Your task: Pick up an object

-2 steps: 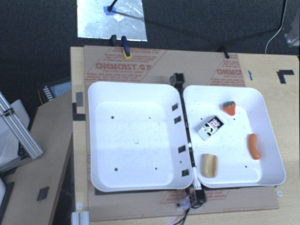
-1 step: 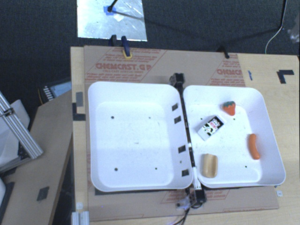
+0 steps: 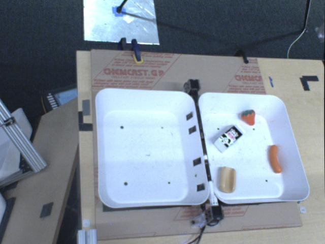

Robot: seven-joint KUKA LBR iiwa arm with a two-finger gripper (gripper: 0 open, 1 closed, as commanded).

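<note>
Claw state: cannot tell. Right bin (image 3: pixel 293 136) holds smooth orange sausage (image 3: pixel 274 159) (curved), tan oval (image 3: pixel 227 179).

Red "CHEMCAST" lettering marks the brown board (image 3: pixel 133 71).

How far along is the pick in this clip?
Nothing looks done and nothing is in hand. The strawberry, small carton, orange sausage-shaped piece and tan piece all lie in the right bin. The whole pick is left.

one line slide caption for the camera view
Right bin holding a strawberry, small carton, sausage and bread piece.
</note>
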